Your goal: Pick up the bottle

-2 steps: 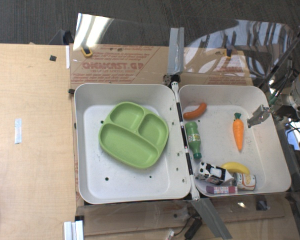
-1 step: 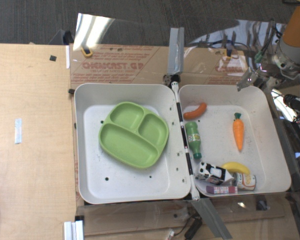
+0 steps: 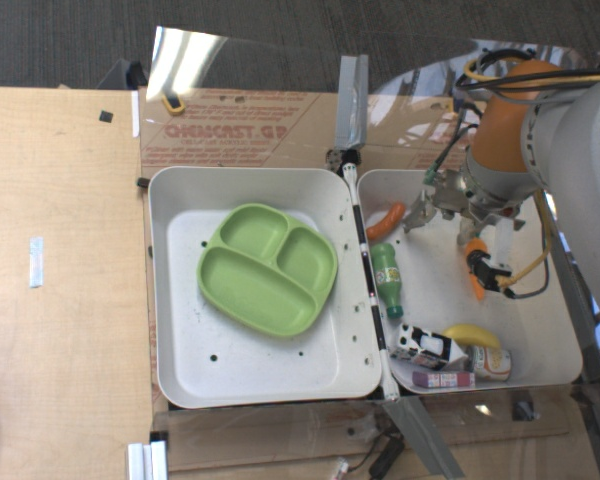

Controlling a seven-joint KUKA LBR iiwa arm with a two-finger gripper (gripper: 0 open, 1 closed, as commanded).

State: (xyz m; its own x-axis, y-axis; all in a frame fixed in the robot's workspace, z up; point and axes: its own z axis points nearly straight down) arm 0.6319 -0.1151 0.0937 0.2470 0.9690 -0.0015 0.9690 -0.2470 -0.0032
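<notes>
2 white bins sit side by side, and the green bottle lies in the right one.

Closest to me, at the front of the right bin (image 3: 565, 363), are a black and white toy (image 3: 423, 344), a yellow banana (image 3: 474, 336) and a small box (image 3: 443, 378). A bit further back the green bottle (image 3: 385, 279) lies on its side, right by the wall between the bins. Behind it is an orange carrot (image 3: 384, 221). The left bin (image 3: 170, 298) holds a green plate (image 3: 268, 268) with 3 parts. The gripper (image 3: 450, 213) hangs over the back of the right bin, apart from the bottle, and I cannot tell if it is wide or narrow.
</notes>
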